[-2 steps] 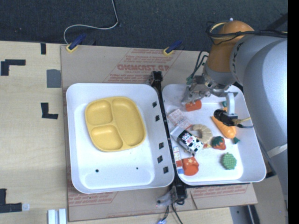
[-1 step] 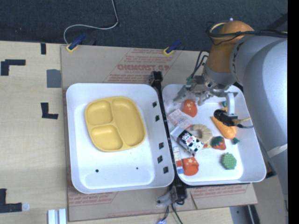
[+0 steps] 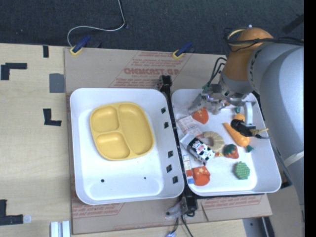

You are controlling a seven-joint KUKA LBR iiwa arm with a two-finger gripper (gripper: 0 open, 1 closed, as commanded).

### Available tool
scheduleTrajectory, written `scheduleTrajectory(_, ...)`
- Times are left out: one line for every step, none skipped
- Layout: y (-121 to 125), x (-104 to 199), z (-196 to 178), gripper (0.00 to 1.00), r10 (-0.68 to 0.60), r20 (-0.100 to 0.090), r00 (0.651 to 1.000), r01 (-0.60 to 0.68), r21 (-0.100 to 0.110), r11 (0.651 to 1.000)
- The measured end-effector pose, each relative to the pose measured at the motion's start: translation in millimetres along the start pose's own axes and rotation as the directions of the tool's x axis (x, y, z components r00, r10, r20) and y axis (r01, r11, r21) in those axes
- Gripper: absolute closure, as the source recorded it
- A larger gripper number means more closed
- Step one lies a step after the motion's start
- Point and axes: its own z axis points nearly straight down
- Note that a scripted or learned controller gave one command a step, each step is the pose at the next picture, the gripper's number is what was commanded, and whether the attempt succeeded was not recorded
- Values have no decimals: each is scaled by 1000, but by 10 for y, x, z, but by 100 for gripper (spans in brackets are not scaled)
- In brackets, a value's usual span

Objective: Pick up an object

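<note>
While the hand point(image 3: 211, 98) hangs over the far edge of the right bin point(image 3: 264, 169), a red toy point(image 3: 200, 115) lies just beside it, towards the bin's left wall. How far the hand's open, I can't tell from here.

the big grey arm point(image 3: 284, 98) runs off the right edge, so most of it is cut off. it hides the far right corner of the right bin point(image 3: 222, 180). the gripper point(image 3: 211, 101) is a small grey blur just beside a red thing point(image 3: 200, 116), and i cannot tell if the two touch. i cannot tell what the red thing is. the print on the flat paper packet point(image 3: 185, 124) is too blurry to read. the marks on the black and white box point(image 3: 201, 150) are too small to make out. the white cable point(image 3: 117, 9) is cut off by the top edge.
</note>
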Motion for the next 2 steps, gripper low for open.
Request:
scheduleTrajectory(-21, 273, 4, 0, 0, 0, 1000, 0, -1, 1000)
scheduleTrajectory(-17, 267, -103, 100, -1, 1, 1000, 1, -2, 1000)
